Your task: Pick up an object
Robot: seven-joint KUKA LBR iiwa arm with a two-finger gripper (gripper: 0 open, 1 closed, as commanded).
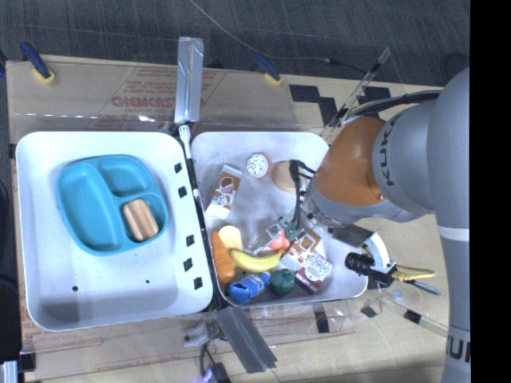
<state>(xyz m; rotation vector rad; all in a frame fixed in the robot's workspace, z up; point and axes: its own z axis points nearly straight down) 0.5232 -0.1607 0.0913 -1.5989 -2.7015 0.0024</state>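
The right bin (239,146) holds a heap of small items along its near side: a yellow banana (255,259), an orange carrot-like piece (223,265), a blue object (246,288), a green one (281,281) and printed snack packets (306,251). Further back lie a white ball (256,165), a tan round piece (283,176) and a brown-and-white packet (224,192). My gripper (287,230) reaches down from the orange wrist band (351,170) into the middle of the bin, just above the packets and beside the banana's right end. The wrist hides its tips.
The left bin (48,294) holds a blue divided plate (100,198) with a brown bread roll (141,219) in its right compartment. A divider with black clips (190,214) separates the bins. The grey arm (435,158) covers the right bin's right edge.
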